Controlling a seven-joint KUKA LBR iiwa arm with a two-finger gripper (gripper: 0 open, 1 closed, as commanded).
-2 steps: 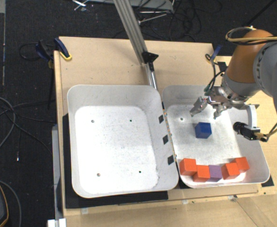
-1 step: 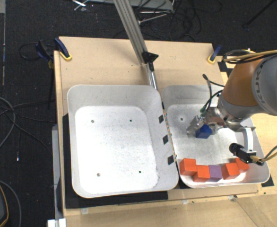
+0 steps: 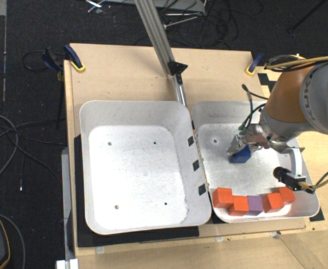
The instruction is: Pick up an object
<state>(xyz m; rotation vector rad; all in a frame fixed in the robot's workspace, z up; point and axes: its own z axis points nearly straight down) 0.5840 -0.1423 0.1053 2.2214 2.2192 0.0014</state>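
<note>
Reaching in from the right, the grey arm (image 3: 315, 97) with its orange band (image 3: 284, 97) is seen bent down over the right bin (image 3: 220, 116), and the gripper (image 3: 239, 148) is placed low above the bin floor, at about the middle of that bin. A blue block (image 3: 241, 156) is seen right at the fingertips, partly covered by them; whether it is actually clamped between the jaws or merely lies under them cannot be told, and the spacing of the jaws cannot be made out either. The block appears close to the speckled white floor.

Along the near wall of the same bin a row of blocks is laid out: a red-orange block (image 3: 223, 196) at the left end, an orange block (image 3: 240, 204) just beside it, a purple block (image 3: 255, 204) next, and two more orange-red blocks (image 3: 280, 198) at the right end, all touching or nearly touching one another. This row is kept well apart from the blue block.

The left bin (image 3: 133, 167) is set beside the right one on the wooden bench (image 3: 125, 72), their rims overlapping in the middle
</note>
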